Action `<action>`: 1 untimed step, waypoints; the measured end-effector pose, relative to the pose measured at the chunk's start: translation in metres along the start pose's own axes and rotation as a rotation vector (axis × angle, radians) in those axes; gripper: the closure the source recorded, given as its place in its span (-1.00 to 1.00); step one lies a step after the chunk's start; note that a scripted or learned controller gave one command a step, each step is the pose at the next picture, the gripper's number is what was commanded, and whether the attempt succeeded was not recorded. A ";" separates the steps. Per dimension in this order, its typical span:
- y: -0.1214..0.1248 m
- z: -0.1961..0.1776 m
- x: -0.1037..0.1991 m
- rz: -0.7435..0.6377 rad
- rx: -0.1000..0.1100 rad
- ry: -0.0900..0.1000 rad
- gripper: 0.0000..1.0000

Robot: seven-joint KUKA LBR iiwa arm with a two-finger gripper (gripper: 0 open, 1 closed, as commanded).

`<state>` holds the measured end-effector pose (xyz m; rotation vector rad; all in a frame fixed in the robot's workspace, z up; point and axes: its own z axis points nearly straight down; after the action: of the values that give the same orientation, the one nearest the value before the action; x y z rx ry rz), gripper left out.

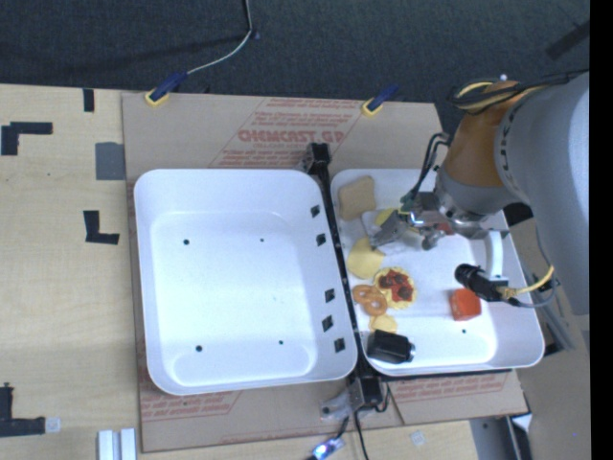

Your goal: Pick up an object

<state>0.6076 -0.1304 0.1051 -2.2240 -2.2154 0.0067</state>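
Observation:
My gripper [395, 230] reaches down into the right bin [517, 348] from the right, its tips low over the bin's upper left part. Just beside the tips lie a pale yellow round piece [364, 260] and a tan bread-like slice [356, 197]. Below them sit a small pizza-like disc [395, 286], an orange pretzel shape [371, 300], a small yellow piece [383, 324] and a black block [390, 348]. A red-orange piece [465, 304] rests at the right. I see nothing clearly held between the fingers.
The left bin [230, 276] stands beside the right one, with a black divider strip [330, 257] between them. The grey arm with its orange band [479, 151] covers the right bin's upper right. Cardboard and a wooden bench surround the bins.

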 end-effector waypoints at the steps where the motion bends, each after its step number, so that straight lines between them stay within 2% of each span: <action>1: 0.049 0.022 0.032 -0.009 -0.006 0.002 -1.00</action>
<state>0.6567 -0.0988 0.0830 -2.2162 -2.2267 -0.0020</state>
